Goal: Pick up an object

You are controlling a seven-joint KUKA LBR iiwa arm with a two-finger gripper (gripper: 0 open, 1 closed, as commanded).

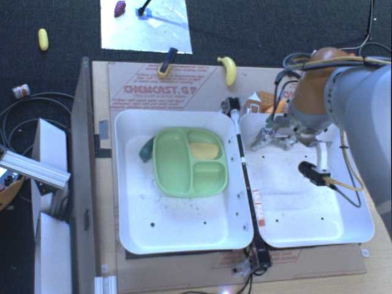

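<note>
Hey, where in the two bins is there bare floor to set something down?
The right bin has the most room: its near half, below the gripper and arm. In the left bin, a bare strip runs along the near wall, below the green divided plate. The left bin's middle is crowded by that plate.

Both white bins are evenly and brightly lit from above. Glare is thrown off the shiny sheet on the dark floor. Fine detail is softened slightly throughout.
</note>
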